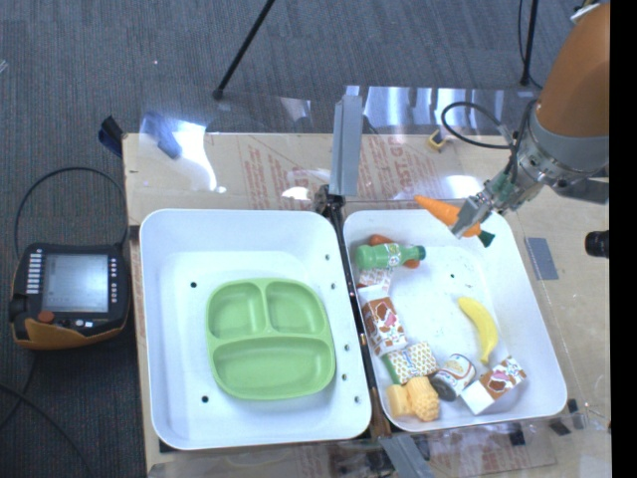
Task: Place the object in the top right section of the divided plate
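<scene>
Camera view, looking down at a slant. Landmark: the green divided plate (270,353), lying flat in the left white bin (159,267). Everything below is placed from it.

The gripper (472,217) hangs to the right of the plate and farther back, over the far rim of the right white bin (532,297). An orange toy carrot (439,208) lies between its fingers, tip pointing toward the plate side; the fingers read as closed onto the carrot's thick end. This looks like the task's object, lifted clear of the bin floor.

Handling, as judgement:
- Likely hollow plastic or foam play food, so light and stiff.
- Smooth, tapered skin, so it may slide out toward the thin end or swing in the grip.
- Hold is near one end, not the middle, and the long free tip could pivot during travel.
- Not fragile; a short drop would do no harm.

The target is the plate's top right section (295,310), the small compartment at its far right. The carrot may overhang the ridge if laid across it.

Also right of the plate, in the right bin: a green bottle (388,256) lying on its side, a banana (480,325), a yellow corn cob (422,399), small printed cartons and a can, clustered near the front.
</scene>
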{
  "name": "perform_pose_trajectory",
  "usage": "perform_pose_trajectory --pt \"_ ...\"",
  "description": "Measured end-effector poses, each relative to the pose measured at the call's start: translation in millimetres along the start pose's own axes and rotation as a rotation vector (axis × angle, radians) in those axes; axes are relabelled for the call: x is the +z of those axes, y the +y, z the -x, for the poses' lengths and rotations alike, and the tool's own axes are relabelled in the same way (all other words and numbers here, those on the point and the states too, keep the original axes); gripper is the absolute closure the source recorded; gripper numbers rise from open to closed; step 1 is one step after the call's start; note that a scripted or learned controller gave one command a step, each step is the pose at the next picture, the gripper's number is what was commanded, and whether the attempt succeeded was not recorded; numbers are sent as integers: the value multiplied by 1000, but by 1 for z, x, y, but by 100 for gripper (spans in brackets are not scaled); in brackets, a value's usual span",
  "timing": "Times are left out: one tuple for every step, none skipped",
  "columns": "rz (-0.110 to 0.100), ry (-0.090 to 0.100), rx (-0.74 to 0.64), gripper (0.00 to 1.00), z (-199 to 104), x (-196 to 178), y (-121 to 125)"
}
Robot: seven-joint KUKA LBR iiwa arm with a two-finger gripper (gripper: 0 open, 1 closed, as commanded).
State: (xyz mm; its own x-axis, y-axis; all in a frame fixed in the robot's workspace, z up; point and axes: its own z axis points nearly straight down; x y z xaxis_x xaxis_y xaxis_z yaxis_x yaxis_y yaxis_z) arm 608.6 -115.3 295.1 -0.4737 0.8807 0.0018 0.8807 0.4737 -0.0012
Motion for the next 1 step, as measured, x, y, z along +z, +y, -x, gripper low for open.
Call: perform_pose_trajectory --pt "-2 1 -240 100 -59 58 37"
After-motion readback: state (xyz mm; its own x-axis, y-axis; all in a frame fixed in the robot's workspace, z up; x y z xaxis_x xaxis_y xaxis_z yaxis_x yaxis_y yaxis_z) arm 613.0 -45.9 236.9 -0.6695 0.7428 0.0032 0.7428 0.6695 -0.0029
